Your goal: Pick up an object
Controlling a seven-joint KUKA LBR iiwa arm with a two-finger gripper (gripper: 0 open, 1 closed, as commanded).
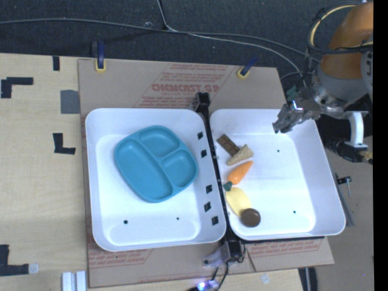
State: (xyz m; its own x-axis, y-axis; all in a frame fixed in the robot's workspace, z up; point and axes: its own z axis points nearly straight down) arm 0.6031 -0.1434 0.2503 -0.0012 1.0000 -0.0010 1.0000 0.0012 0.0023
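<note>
Several small toy foods lie along the left side of the right bin (pixel 303 180): a brown chocolate bar piece (pixel 227 143), a tan wedge (pixel 240 156), an orange carrot (pixel 239 173), a yellow piece (pixel 237 198) and a brown round piece (pixel 250 217). My gripper (pixel 282 121) hangs over the far right corner of that bin, well to the right of the toys. Nothing shows between its fingers.
A blue divided plate (pixel 156 162) lies in the left bin (pixel 103 223). A black divider (pixel 208 162) with clips runs between the two bins. Cables cross the dark floor behind the bench. The bins rest on a brown cardboard sheet (pixel 176 83).
</note>
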